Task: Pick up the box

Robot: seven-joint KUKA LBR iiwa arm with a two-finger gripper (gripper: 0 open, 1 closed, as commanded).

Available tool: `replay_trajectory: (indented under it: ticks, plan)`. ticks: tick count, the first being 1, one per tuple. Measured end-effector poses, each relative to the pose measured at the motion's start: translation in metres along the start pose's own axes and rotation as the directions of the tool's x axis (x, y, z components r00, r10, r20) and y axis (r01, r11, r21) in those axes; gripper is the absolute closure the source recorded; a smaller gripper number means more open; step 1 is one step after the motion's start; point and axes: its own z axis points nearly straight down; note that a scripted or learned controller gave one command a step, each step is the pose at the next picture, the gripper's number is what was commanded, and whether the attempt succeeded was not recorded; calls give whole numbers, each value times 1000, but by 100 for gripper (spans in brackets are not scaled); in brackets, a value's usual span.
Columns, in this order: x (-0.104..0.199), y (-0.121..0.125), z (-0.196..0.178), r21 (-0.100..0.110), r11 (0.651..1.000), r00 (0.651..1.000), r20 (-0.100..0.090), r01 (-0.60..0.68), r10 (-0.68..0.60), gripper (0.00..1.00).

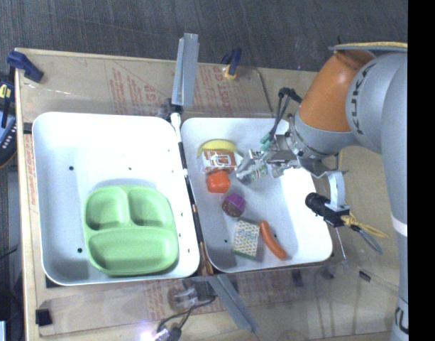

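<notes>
Gripper (251,168) sits low in the upper middle of the right white plastic bin (302,247), metal fingers pointing left. Can't tell if it's open or clenched; too cluttered and blurred at the tips. Nothing visibly held.

Just left of the tips: a yellow-and-white packet with red-brown print (218,155), near the bin's upper left corner. Below it, touching or nearly so, a small orange rounded block (218,182). Further down, a purple rounded lump (233,204).

The box, a small flat carton with a green-and-white speckled pattern (246,239), lies in the lower middle of the right bin, well apart from the gripper. An orange carrot-shaped piece (273,240) lies just beside its right edge, slanted.

Right half of that bin's floor is bare, smooth white.

Left white bin (54,141) holds a glossy green three-compartment tray (130,230) in its lower part; the upper part is bare floor.
</notes>
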Motion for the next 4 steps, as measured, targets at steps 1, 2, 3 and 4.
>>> replay_trajectory:
  ticks: [1, 2, 3, 4]
  plan:
    - [48, -13, -42, -4, 986, 986, 3, 165, -165, 0]
    - [37, -84, 2, -1, 961, 961, 1, 277, -277, 0]
    - [29, -82, 103, -7, 937, 937, 4, 349, -349, 0]
    - [29, -82, 95, -4, 936, 936, 4, 353, -353, 100]
